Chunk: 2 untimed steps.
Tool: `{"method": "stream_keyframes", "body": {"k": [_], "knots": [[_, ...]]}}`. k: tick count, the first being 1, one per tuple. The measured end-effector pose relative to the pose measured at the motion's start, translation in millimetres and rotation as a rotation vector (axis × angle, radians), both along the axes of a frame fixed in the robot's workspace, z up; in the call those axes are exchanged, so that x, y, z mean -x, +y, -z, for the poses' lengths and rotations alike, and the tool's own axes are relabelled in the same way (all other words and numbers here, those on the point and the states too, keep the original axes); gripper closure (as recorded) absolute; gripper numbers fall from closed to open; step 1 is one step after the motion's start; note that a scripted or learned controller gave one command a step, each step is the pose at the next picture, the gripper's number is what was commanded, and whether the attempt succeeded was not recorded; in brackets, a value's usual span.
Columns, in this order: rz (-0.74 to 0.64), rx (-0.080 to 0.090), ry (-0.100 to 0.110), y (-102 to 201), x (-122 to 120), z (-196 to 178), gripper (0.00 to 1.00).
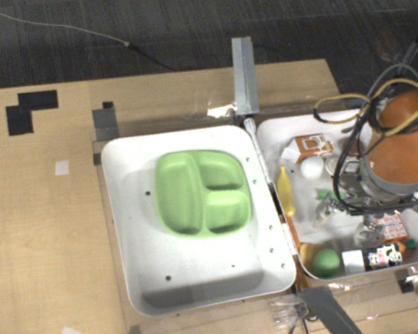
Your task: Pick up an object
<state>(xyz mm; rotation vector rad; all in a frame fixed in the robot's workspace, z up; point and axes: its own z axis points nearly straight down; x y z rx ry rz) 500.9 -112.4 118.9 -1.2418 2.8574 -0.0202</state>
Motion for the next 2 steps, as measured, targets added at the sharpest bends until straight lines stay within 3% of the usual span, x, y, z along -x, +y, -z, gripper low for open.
{"method": "stream_keyframes", "body": {"k": [1,2], "knots": [[0.039,-0.003,0.018,17.4,-16.2,25.2,0.0],[0.035,-0.006,0.002,20.8,-21.3,11.2,1.0]]}}
